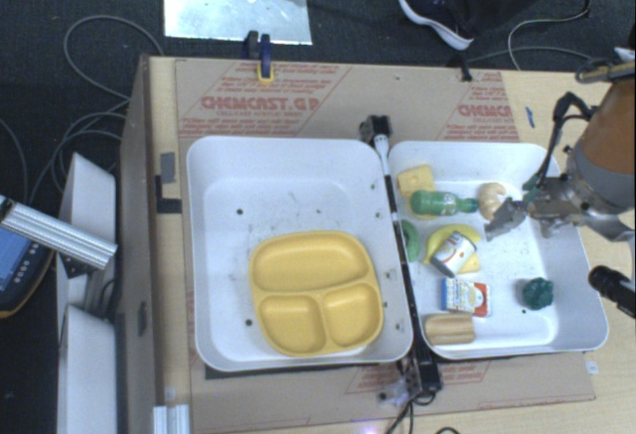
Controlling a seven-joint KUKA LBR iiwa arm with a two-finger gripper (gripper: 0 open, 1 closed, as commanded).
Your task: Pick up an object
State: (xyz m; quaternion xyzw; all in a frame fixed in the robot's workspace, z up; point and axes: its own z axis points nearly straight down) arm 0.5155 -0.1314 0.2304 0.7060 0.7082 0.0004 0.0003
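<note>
The right bin [571, 328] holds several small items. A yellow block [415, 179] lies at its far left, with a green bottle [437, 203] just below it and a beige round piece [491, 195] to the right. Nearer the front are a yellow fruit [444, 237] with a small can [455, 254] on it, a red and white carton [465, 296], a tan bun [449, 328] and a dark green lump [538, 293]. My gripper [505, 216] hangs over the middle of this bin, just below the beige piece, and nothing shows in its grasp.
The left bin [224, 223] bears a yellow three-compartment tray [316, 291]. A black divider clamp [378, 131] sits between the bins at the back. The arm [601, 174] covers the right bin's far right corner. A person's shoe [432, 10] stands beyond the bench.
</note>
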